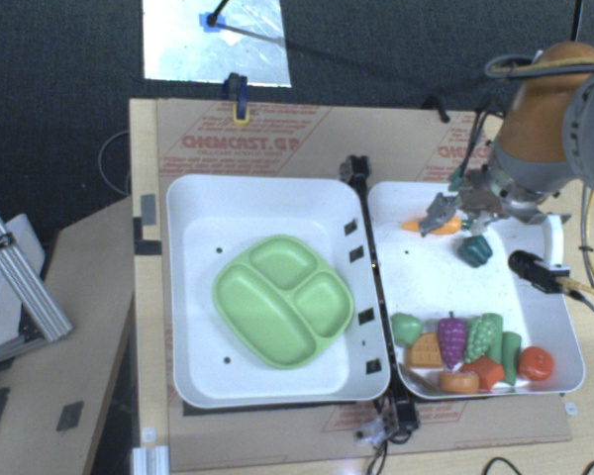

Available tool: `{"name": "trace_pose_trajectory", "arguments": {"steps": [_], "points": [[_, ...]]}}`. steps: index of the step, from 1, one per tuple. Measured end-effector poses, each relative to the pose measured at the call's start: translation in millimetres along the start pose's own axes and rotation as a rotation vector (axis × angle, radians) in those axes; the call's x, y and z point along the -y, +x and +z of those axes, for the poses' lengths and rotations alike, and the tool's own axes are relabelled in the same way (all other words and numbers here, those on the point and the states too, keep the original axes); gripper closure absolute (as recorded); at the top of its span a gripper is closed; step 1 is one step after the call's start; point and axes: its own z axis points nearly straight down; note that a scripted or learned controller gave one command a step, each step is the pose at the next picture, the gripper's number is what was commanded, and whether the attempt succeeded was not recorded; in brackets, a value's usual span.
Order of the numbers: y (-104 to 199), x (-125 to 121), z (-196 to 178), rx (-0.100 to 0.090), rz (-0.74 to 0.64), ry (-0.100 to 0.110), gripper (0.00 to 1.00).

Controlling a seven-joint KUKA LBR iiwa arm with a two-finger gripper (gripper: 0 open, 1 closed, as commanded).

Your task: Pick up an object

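1. Your gripper [442,216] sits low over the far part of the right bin [559,295], right at an orange carrot-like toy [431,227] lying near the bin's back wall.
2. The carrot shows at and just under the fingertips. You cannot tell from this angle whether the fingers are spread, pressed together, or pinching it, so treat the grasp as unconfirmed.
3. A teal toy [475,251] lies just beside the gripper, toward the near side. Risk: a finger catches it on the lift and knocks it, or drags it along.
4. The rest of the toys are heaped in the bin's near corner, well apart from the gripper: a purple grape bunch [451,336], a green piece [484,335], and a red tomato [536,363] among them. No interference likely there.
5. The carrot is thin and lies flat. If the fingers close off-centre or along its length, expect it to squirt out or pivot, and the lift comes up with nothing.
6. It rests close to the back wall, so a fingertip could scrape the bin floor or wall and shift the bin.
7. The left bin [193,295] holds a green divided plate [282,301], clear of the work.
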Motion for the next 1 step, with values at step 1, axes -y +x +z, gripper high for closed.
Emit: {"name": "trace_pose_trajectory", "arguments": {"steps": [1], "points": [[0.2, -2.9, -7.2, 0.001, -0.002, -0.012, 0.00]]}}
